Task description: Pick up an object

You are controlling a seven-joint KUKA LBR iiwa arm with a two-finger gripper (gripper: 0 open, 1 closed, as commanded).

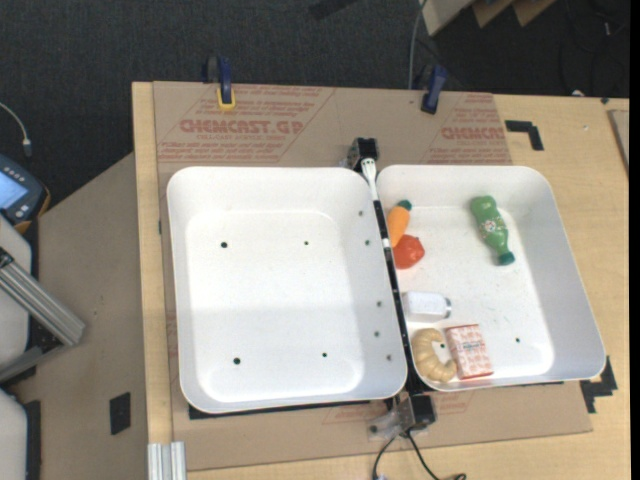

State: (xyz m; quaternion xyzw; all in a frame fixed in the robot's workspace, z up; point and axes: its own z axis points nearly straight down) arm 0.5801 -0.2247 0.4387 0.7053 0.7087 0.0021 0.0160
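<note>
Lying in right bin, green bottle, carrot, croissant

This view is giving no way to tell the arm's pose — or the hand's state.

Right bin holds bottle (behind carton); left bin beside.

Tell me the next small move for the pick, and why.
Probably bring the arm in over the right bin toward the green bottle. It lies apart from the other items, while the carrot, pastry and small box crowd the bin's left wall.
</note>
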